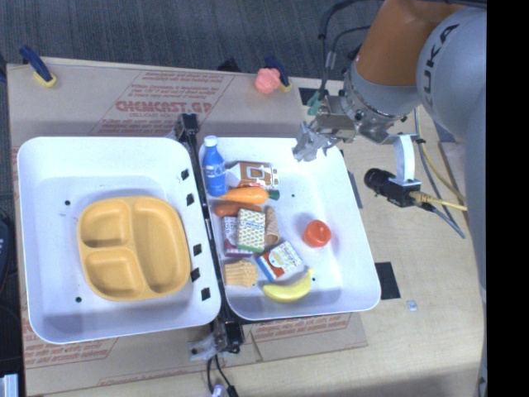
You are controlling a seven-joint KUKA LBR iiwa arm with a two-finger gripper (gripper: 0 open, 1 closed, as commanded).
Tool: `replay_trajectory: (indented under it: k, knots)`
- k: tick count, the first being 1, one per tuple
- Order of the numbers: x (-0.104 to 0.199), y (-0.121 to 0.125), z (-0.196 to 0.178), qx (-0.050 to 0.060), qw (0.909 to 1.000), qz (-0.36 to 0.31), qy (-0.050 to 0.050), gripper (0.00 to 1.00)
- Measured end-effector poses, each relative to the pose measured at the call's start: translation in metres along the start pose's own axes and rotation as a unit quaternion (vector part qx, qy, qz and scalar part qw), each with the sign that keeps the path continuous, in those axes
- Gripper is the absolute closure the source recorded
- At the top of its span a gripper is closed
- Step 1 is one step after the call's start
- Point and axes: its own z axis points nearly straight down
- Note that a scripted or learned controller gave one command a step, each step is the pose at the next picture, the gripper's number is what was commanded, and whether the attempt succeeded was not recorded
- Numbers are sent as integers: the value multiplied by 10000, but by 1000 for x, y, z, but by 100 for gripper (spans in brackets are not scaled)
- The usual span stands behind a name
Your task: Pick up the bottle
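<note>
A wooden bench (pixel 430 246) covered with printed cardboard (pixel 157 106) carries two shallow white bins side by side, with grey carpet beyond. My gripper (pixel 310 145) hangs over the far rim of the right bin (pixel 351 246), at its corner nearest my arm; whether it is spread or closed I cannot tell, and I see nothing caught in it. The bottle (pixel 214 167), clear with a blue cap and blue label, lies to the gripper's left, against the bin's far left wall, well apart from it. Between the two sits a small brown carton (pixel 256 174). Nearer the camera than the gripper lie a carrot (pixel 242 196), a patterned packet (pixel 250 228), an orange round fruit (pixel 316 233), a small printed pack (pixel 281 262), a cracker (pixel 240 275) and a banana (pixel 289 289). The left bin (pixel 50 172) holds a yellow divided tray (pixel 132 246). The cardboard's red print reads roughly "CHEMCAST"; my arm's casing shows "KU". A pink clip (pixel 268 80) sits behind the gripper.
</note>
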Motion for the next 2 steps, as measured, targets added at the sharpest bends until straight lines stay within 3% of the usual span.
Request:
replay_trajectory:
  k: [1,2]
  knots:
    - [-5,-125,34,-5,9989,477,4,100]
    - [36,-126,40,-11,9987,-515,5,100]
